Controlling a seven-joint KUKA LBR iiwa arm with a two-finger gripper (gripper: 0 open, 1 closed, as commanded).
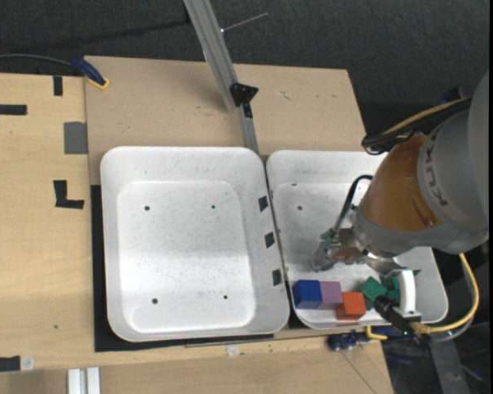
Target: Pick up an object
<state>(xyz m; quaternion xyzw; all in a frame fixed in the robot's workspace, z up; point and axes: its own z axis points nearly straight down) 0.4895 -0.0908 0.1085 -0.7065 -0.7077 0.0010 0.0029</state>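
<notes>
Right bin (311,189), on the desk (156,105). Four small blocks sit in a row along the bin's near edge, running from its near-left corner toward the near-right corner: blue block (308,292), purple block (332,292), orange block (352,304), green block (373,286). Blue and purple touch side by side, and orange sits just beside purple. Green is partly covered by robot hardware. All look roughly cubic, so none has a clear long axis; the only line to work with is the row itself, parallel to the near edge.

Tool (332,249) hangs over the middle of the right bin, nearer the near edge than the far one. The blocks lie between it and the near edge. Purple is almost straight ahead, blue is off toward the left wall, and orange and green are off toward the right wall. Nothing is seen in the tool's grip, and whether it is spread or closed cannot be told from this angle.

Arm (411,195) comes in over the bin's right wall, orange band up, wrist bent down into the bin.

Left bin (181,236) holds nothing worth a try.

Judgement: the pick is not yet made. A short shift toward the near edge would put the tool over purple, though the crowded neighbours could foul a grasp.
</notes>
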